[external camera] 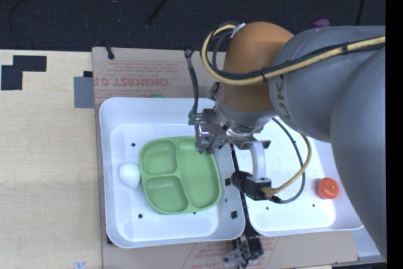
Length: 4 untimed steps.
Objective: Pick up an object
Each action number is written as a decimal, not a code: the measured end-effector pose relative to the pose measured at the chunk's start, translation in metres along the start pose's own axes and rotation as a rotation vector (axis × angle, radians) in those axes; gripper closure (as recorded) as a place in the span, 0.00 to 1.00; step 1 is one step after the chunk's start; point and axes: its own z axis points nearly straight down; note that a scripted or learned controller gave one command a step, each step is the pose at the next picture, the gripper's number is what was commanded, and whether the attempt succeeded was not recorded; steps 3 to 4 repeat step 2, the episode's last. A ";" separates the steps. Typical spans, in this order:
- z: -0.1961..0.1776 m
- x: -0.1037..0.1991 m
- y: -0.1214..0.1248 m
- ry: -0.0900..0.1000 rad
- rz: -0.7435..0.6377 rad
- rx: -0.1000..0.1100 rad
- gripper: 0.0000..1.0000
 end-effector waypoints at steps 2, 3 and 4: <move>-0.005 -0.005 -0.015 0.000 0.007 0.002 0.00; -0.005 -0.005 -0.015 0.000 0.007 0.002 0.00; -0.005 -0.005 -0.015 0.000 0.007 0.002 0.00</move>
